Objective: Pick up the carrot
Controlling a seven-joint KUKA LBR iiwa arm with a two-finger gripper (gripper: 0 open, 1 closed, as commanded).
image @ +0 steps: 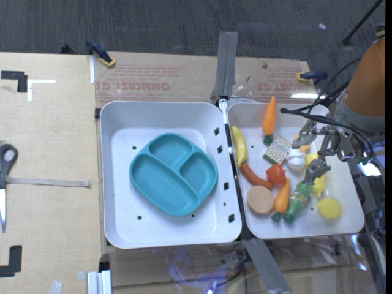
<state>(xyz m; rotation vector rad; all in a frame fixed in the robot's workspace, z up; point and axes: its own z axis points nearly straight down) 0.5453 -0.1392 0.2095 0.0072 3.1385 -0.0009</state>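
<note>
Right bin [349,225]: holds the whole clutter of toy food. Carrot [269,116], orange with a green tip, lies near the bin's far wall, pointing roughly away from the camera, apart from the main pile and with bare floor on most sides; nothing grips or touches it. A second orange carrot-like piece [282,196] lies lower down, wedged between a tan disc [260,199] and a green bottle [296,203] (which of the two is meant cannot be settled from the task wording; the far one is the plainer carrot). Also present: banana [238,146] along the left wall, red sausage [253,175], red tomato-like piece [275,173], checkered packet [277,149], white egg [296,161], lemon [329,208]. Gripper [315,172]: hanging over the middle-right of this bin, above the pile near the green bottle, well apart from the far carrot; whether its jaws are spread or closed cannot be told amid cables and clutter, and no item is seen between them. Left bin [110,182]: one blue divided plate [174,173]. Progress, as judged: nothing lifted; approach, grasp and lift all remain.
</note>
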